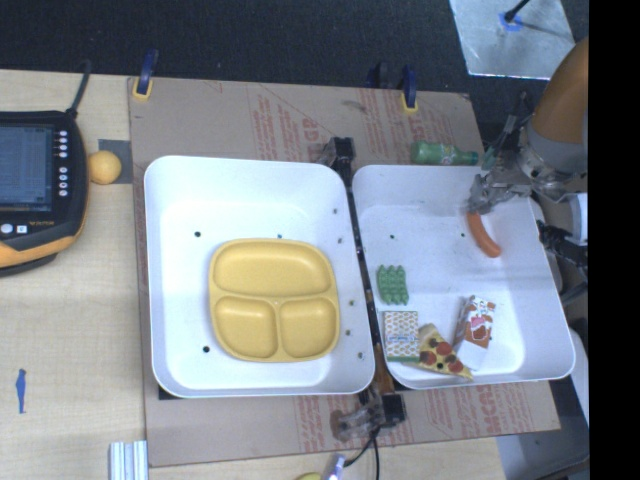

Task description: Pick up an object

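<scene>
The right bin (520, 363) holds an orange sausage (484, 235) near its back right, a green block (392, 284) at its left, a small patterned card (401, 332), a pizza slice (441, 353) and a red-and-white packet (478, 323) near the front. My gripper (487, 195) hangs over the bin's back right corner, just above the sausage's upper end. Nothing shows between its fingers. The left bin (175, 268) carries a yellow divided tray (273, 299).
A green bottle (443, 153) lies behind the right bin. A teach pendant (35, 188) and a yellow ball (103, 167) sit at the far left. Blue clamps (409, 85) hold the cardboard at the back. Cables and a clamp (365, 418) sit at the front.
</scene>
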